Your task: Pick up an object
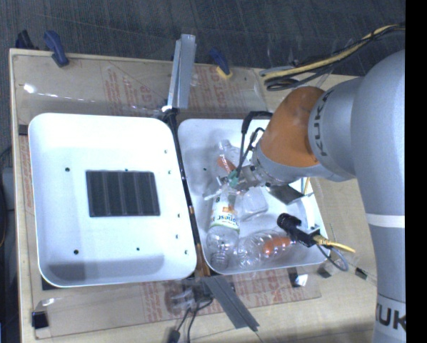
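Gripper (pixel 236 179) is low in the right bin (pixel 196 148), over the clear plastic bottles (pixel 225 224). Can't tell if it's clenched or released. Nothing visibly lifted, pick not done.

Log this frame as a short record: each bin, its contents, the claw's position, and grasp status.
left bin: white, with a dark ribbed panel at its centre
right bin: white, holds clear plastic bottles, among them a labelled bottle
claw: over the right bin, down among the bottles
grasp: cannot tell
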Controlling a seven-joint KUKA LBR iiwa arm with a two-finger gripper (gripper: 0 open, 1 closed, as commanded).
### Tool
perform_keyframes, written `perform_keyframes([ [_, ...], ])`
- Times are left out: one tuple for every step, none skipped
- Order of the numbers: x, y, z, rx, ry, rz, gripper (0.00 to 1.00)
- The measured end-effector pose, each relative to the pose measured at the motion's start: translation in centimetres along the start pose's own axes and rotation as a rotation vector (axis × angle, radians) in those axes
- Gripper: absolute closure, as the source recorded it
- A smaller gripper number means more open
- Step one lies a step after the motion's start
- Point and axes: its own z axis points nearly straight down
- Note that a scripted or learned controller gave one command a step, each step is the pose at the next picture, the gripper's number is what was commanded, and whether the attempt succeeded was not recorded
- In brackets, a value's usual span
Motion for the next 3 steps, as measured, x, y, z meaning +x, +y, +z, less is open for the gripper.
perform_keyframes([
  [-1.2,8.7,1.1,0.03,0.026,-0.062,0.0],
  [-1.2,8.7,1.1,0.03,0.026,-0.062,0.0],
  [1.0,4.6,0.7,0.024,0.024,-0.192,0.0],
])
